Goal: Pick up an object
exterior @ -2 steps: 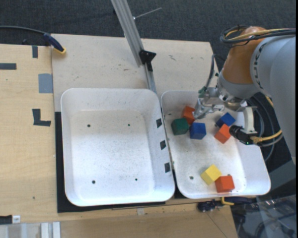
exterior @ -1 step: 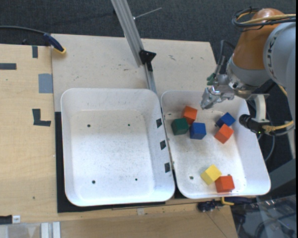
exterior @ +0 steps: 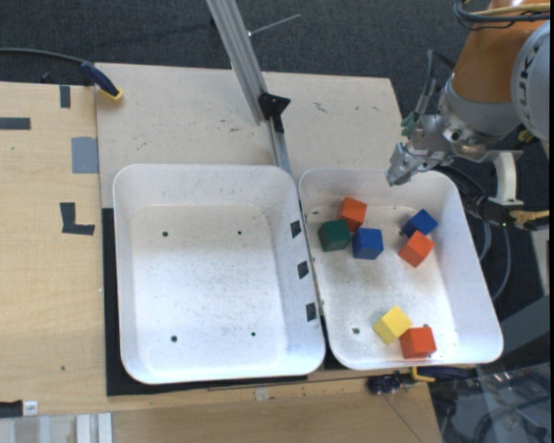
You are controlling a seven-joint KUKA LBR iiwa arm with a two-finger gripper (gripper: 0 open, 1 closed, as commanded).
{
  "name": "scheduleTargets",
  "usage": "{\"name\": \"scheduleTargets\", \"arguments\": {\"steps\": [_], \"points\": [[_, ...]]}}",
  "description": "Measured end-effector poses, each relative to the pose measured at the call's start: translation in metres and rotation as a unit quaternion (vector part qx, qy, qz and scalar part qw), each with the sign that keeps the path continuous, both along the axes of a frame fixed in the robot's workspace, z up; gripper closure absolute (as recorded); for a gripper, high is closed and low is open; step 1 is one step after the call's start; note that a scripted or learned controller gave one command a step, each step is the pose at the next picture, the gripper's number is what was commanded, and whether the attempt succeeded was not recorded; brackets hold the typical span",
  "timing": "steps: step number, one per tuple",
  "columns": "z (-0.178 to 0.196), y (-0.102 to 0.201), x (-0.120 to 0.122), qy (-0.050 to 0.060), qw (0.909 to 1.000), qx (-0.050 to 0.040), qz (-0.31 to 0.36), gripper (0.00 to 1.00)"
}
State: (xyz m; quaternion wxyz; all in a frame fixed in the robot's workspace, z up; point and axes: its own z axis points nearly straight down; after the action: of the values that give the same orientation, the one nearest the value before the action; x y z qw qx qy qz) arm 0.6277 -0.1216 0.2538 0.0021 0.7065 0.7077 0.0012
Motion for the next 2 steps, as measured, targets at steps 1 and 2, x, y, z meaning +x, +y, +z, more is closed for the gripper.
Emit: {"name": "scheduleTargets", "arguments": {"steps": [1,2], "points": [[0.019,0.000,0.001,0.002,1.0000,0.0006,0.000,1.00],[0.021,0.052,0.000,0.003,1.0000,0.0012,0.002,1.00]]}}
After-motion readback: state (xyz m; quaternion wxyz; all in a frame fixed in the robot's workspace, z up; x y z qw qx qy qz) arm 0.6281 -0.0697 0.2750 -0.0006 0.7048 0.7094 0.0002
